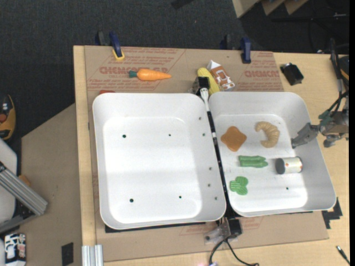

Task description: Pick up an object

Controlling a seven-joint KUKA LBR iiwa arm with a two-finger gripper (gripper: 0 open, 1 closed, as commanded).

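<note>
White bins (150,107), tan croissant (268,133), orange-brown cookie (233,139), green pickle (253,161), green broccoli (239,185), orange carrot (151,75).

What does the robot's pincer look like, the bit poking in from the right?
The pincer is a small grey metal piece with a dark wedge-shaped tip, over the right bin's edge. Behind it sit greyish blocks with greenish parts and thin dark cables.

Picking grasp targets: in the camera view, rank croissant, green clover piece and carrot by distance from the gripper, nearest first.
From the gripper at the right bin's right rim:
1. Croissant, right bin, upper part, just left of it.
2. Green clover piece, right bin, lower left.
3. Carrot, on the board above the left bin.
</note>
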